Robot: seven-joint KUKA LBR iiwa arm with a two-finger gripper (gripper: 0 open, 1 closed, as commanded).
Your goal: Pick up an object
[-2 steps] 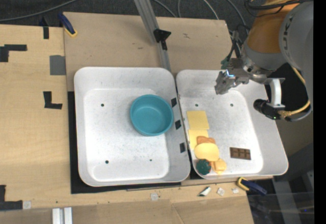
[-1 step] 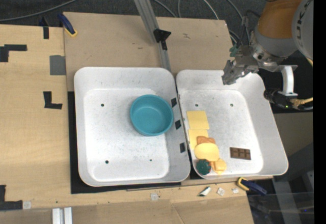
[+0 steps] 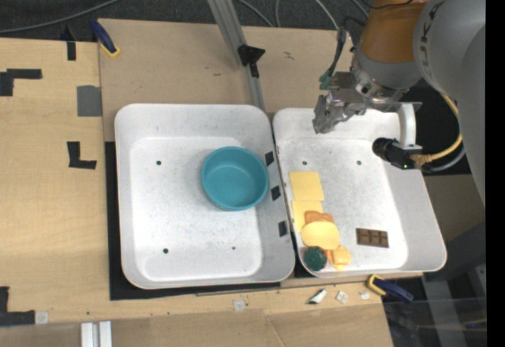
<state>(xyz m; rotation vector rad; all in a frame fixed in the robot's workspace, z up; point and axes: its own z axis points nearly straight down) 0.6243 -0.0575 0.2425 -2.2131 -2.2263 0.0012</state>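
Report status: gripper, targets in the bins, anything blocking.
Gripper above right bin's far edge, nothing visibly held. Yellow block, brown bar and small toy pile lie below, unobstructed. Blue bowl in left bin.

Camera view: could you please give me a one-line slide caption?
Gripper above the right bin's far end; blue bowl sits in the left bin.

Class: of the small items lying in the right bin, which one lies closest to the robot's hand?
The pale yellow flat rectangle. It lies at the top of the cluster, toward the hand; the brown chocolate bar lies further down.
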